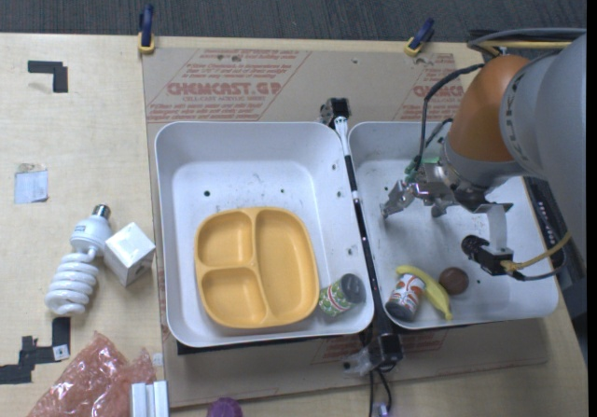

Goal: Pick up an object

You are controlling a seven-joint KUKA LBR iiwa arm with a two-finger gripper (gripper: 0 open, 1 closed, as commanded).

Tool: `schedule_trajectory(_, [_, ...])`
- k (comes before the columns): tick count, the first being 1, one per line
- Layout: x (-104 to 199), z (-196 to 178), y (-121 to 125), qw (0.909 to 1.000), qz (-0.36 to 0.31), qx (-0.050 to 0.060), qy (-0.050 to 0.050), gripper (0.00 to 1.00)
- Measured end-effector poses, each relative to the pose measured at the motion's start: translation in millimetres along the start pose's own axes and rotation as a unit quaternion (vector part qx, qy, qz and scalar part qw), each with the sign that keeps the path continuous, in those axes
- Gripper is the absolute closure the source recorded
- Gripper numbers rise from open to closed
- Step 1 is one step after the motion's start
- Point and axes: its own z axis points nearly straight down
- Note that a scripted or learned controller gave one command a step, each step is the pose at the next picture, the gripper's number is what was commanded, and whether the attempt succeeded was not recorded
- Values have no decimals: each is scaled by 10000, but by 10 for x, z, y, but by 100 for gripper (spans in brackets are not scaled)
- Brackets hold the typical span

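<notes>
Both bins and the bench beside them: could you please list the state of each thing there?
Yellow divided plate: flat in the left bin, upright.
Small can: on its side beside the plate.
Banana: lying in the right bin.
Painted can: tipped over, touching the banana.
Brown ball: resting by the banana.
Spiral bulb: lying on the bench.
Pincer: above the right bin, nothing between its fingers.

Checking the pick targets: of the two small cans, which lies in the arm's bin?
The red and white can, beside the banana; the green can lies by the yellow plate.
</notes>
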Motion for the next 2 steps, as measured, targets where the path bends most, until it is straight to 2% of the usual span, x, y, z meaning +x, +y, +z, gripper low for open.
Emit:
schedule_trajectory(1, [-2,-99,5,10000,-14,-7,-7,100])
schedule_trajectory(2, [-2,-99,5,10000,-14,-6,-7,0])
